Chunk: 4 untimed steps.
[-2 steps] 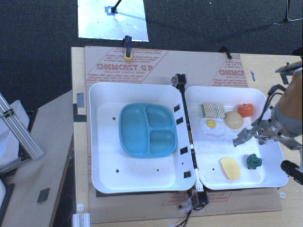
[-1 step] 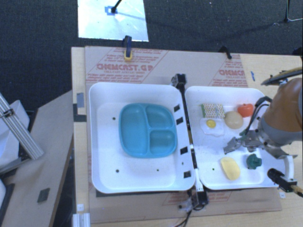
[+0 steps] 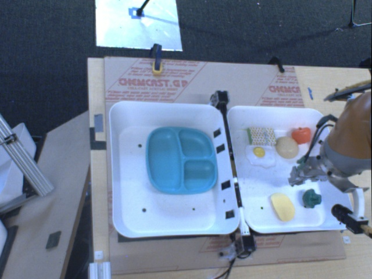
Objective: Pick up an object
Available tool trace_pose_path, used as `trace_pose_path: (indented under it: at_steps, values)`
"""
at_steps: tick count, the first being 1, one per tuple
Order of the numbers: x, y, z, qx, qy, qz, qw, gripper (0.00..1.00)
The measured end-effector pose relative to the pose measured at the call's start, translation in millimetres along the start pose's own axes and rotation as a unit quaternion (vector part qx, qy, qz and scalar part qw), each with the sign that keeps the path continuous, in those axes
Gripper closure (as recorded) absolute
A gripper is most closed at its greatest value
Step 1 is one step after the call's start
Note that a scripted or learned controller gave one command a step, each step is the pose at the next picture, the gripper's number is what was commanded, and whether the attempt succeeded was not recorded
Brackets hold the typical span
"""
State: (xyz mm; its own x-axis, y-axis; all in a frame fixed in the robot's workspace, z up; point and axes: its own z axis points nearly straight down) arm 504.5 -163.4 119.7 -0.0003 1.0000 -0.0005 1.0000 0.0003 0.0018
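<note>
Both bins are white, the left bin [image 3: 125, 173] holding a light blue divided plate [image 3: 179, 160]. Over in the right bin [image 3: 250, 214]: a fried egg [image 3: 260, 154] that's white with a yellow yolk, a beige ball [image 3: 286, 147], an orange-red piece [image 3: 301, 135], a pale yellow lump [image 3: 282, 206], a dark green piece [image 3: 311, 199] and a speckled multicoloured block [image 3: 261, 135].

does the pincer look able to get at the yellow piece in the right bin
Probably yes. The pincer hangs just above the yellow piece, which lies flat on open bin floor, apart from the green toy beside it.
</note>
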Motion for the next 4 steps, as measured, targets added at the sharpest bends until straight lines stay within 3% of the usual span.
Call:
trace_pose_path:
  at_steps: [2,4]
  values:
    - [-3,14,-112,-0.003,-0.001,-0.002,1.0000,1.00]
    - [98,31,-110,0.000,0.001,-0.004,1.0000,1.00]
